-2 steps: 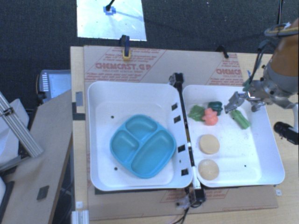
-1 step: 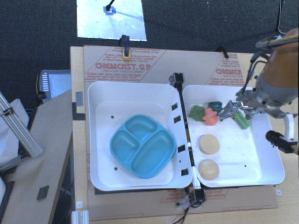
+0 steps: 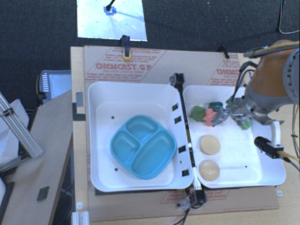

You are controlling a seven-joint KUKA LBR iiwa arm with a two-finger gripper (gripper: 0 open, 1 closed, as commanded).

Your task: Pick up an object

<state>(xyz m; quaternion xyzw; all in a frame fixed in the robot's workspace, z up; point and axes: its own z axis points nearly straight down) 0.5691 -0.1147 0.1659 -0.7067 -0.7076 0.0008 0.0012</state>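
On the far left, well away from the tool, the left bin (image 3: 101, 102) holds a blue divided plate (image 3: 143, 146), lying flat with its long axis running on a slant from upper left to lower right. It is the farthest thing from the tool, with the black hinge strip (image 3: 183, 125) between the bins standing in the way.

Past that strip, in the right bin (image 3: 243, 170), the nearer things begin. A green piece (image 3: 198, 112) lies just to the left of the tool, and an orange-red piece (image 3: 209, 116) sits beside it, closer still, seemingly touching or nearly touching the tool's tip. A dark teal piece (image 3: 215, 106) lies just behind these, toward the bin's far wall. Two pale round discs lie below and to the left of the tool, toward the near wall: the upper disc (image 3: 210, 145) near, the lower disc (image 3: 209, 170) farther off.

The tool (image 3: 221, 116) itself is low in the bin's far part, pointing leftward from the arm (image 3: 274, 76), so the orange-red piece lies straight along its reach. This looks the likeliest object for the pick; a short leftward advance would be all that is needed. Whether the tool is spread or pressed together I cannot tell, and nothing can be seen pinched in it. A second greenish piece (image 3: 243, 122) lies to its right, under the wrist.

On the board (image 3: 140, 62) beyond the bins, red print reads "CHEMCAST GP", repeated partly at the right.
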